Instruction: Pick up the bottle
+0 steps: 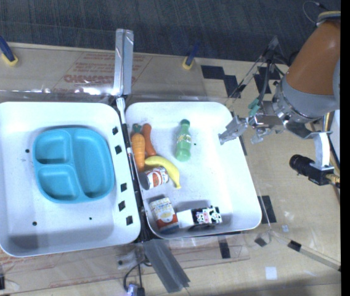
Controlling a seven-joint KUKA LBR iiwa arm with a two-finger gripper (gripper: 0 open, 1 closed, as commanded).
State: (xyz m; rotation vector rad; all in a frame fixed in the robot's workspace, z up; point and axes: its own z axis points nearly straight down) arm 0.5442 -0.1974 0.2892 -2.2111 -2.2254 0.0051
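We find the small green plastic bottle (183, 140) lying on its side in the right-hand shallow white bin (236, 184), toward its far edge, with open floor on its right side that should leave room for a grasp. Near it, along the bin's left wall, lie two orange carrots (141, 145), a yellow banana (164, 167) and a small red-labelled can (156, 178). Our two-finger gripper (229, 132) hovers over the bin's far right corner, holding nothing; we cannot tell its opening.
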